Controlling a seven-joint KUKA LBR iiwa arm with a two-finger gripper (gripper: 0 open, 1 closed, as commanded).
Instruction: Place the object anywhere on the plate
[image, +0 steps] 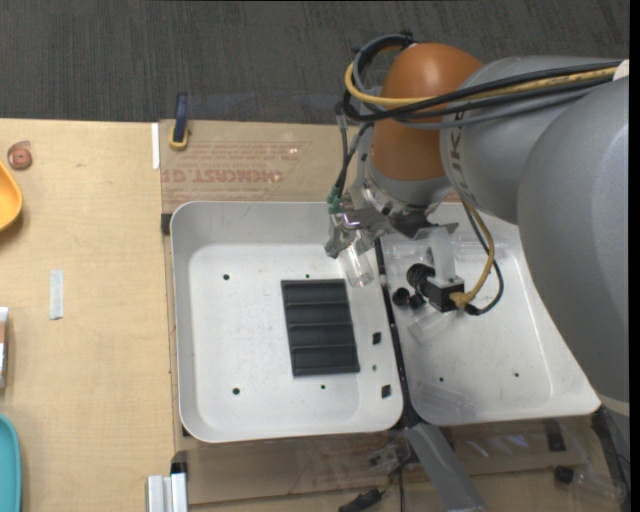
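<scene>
While the gripper (352, 250) hangs over the left bin (200, 300) near its 2 o'clock corner, I cannot tell its state or see anything held. The black ridged plate (320, 326) lies toward its 7 o'clock; the object is unidentifiable. Likely mid-carry or pre-grasp; next comes travel toward 7 o'clock over the plate.

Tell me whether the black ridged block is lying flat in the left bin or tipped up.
Lying flat. The black ridged block rests with its ridged face up on the floor of the left bin, apart from the bin's walls.
</scene>
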